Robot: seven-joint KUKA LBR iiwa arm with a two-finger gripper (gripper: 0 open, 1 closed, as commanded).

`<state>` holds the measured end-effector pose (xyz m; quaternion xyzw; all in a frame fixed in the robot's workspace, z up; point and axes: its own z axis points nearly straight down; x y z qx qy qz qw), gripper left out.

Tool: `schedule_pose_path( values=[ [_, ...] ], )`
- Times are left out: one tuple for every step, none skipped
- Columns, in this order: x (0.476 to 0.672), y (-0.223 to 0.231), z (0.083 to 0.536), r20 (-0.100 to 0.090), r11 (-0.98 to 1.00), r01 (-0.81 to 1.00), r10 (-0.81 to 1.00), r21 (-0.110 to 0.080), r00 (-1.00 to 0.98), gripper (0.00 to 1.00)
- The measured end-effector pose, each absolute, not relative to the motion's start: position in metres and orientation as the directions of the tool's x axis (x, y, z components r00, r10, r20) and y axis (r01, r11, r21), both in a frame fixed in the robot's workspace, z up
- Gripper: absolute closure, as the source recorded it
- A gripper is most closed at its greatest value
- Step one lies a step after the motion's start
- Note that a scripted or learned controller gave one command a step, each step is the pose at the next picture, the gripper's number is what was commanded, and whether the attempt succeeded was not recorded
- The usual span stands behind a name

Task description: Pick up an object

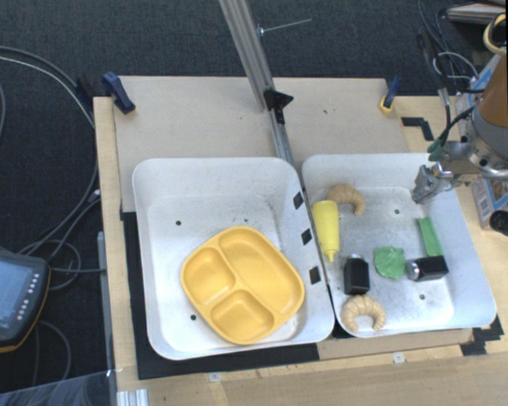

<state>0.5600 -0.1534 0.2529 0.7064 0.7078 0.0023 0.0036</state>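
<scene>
- We see the pincer (pixel 423 189) at the upper right edge of the right bin (pixel 482 302), above the bin's rim area; whether it is apart or together we cannot tell, and nothing shows in its grip.
- The arm (pixel 491 127) comes in from the right side, with cables looping above it.
- In the right bin we count several things that could be picked up. A yellow bottle (pixel 326 228) lies along the left wall, its narrow tip pointing toward the near side.
- Just beside the bottle's upper end lies a croissant (pixel 347 198), curved and tan.
- A second croissant (pixel 363 312) rests near the bin's front edge, just below a black block (pixel 355 275).
- A green crumpled piece (pixel 389 262) sits to the right of the black block, and a dark cylinder (pixel 428 268) lies touching or nearly touching its right side.
- A green stick (pixel 428 236) lies just above the cylinder, the closest thing to the pincer, though still apart from it.
- The left bin (pixel 154 193) holds a yellow divided tray (pixel 242 283) with three compartments, set toward the front.
- Between the bins, black clips mark the shared wall, and a metal pole (pixel 250 48) slants across the bench (pixel 193 117) behind them.
- A blue clamp (pixel 117 91) grips the bench's far left corner, and a yellow one (pixel 389 99) the far right.
</scene>
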Motion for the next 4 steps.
schedule_pose_path(
  values=[
    [0.560, -0.094, 0.260, 0.003, 0.008, 1.000, 1.000, 0.001, -0.008, 1.00],
    [0.554, -0.043, 0.251, 0.003, 0.007, 1.000, 1.000, -0.003, -0.007, 1.00],
    [0.554, 0.010, 0.257, 0.003, 0.007, 1.000, 1.000, 0.001, -0.007, 1.00],
    [0.554, 0.061, 0.242, 0.003, 0.006, 1.000, 1.000, -0.005, -0.006, 1.00]
  ],
)
